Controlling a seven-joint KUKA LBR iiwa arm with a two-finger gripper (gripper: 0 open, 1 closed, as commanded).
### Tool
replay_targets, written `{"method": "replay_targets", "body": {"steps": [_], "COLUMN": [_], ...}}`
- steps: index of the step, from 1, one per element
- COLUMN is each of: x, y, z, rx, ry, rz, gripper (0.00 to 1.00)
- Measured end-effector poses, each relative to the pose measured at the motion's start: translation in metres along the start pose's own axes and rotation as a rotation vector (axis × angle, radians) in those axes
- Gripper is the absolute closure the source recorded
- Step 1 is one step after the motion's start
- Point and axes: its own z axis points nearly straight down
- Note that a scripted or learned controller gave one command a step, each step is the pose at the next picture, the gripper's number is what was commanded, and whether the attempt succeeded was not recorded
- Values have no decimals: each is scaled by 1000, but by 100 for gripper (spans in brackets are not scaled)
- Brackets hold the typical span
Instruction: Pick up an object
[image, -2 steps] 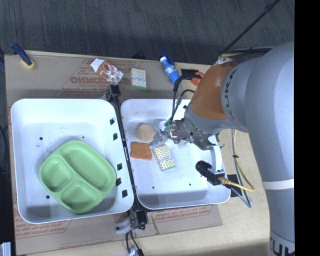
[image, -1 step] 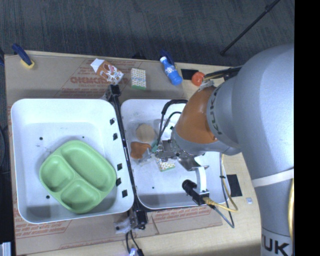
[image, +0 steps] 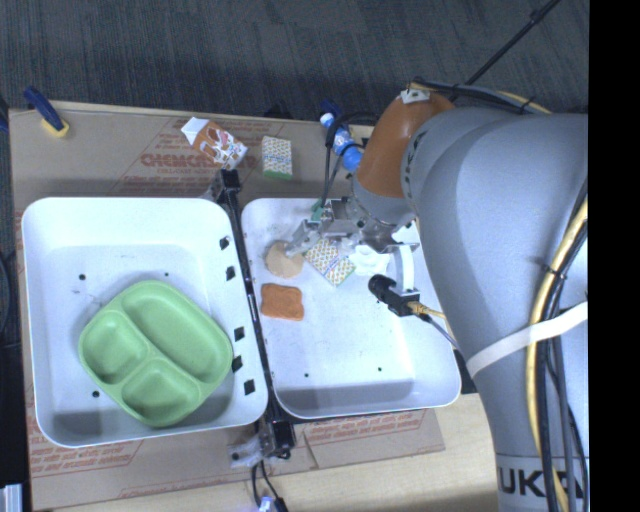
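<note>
Gripper (image: 300, 240): low over the far left part of the right bin, reaching leftward from the wrist; metal fingertip just above the tan round piece; opening between the fingers cannot be told, and nothing seen clamped between them.
Tan round piece (image: 283, 261): on the right bin's floor, directly under the fingertip, touching or nearly touching it; lying flat.
Patterned packet (image: 331, 262): checked white, green and orange wrapper, just right of the tan round piece, tucked below the gripper body; print too small to read.
Orange toast-shaped piece (image: 282, 302): flat on the floor, just nearer the camera than the tan round piece, apart from it.
Black plug with cable (image: 395, 296): right of the packet, hanging off the wrist over the bin floor.
Right bin (image: 340, 385): shallow, white, holding the three small items in its far half.
Left bin (image: 60, 250): shallow, white, side by side with the right bin.
Green divided plate (image: 155, 350): three compartments, resting tilted in the left bin's near half.
Arm (image: 480, 220): grey, orange band above the wrist, entering from the right; white letters "UK" legible on the base at lower right.
Cardboard sheet (image: 150, 160): under both bins, red printing, partly readable only, not clear enough to spell.
Snack wrapper (image: 213, 143) and small green-patterned packet (image: 276, 156): on the cardboard beyond the bins.
Blue clip (image: 46, 110): far left corner of the cardboard.
</note>
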Motion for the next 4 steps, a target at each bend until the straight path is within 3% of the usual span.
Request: {"method": "replay_targets", "body": {"steps": [1, 2, 3, 4], "x": [0, 67, 85, 85], "y": [1, -12, -80, -80], "z": [-11, -97, -132, -132], "rx": [0, 11, 14, 15], "ry": [-1, 5, 5, 5], "rz": [-8, 0, 4, 4], "gripper": [100, 100, 100, 0]}}
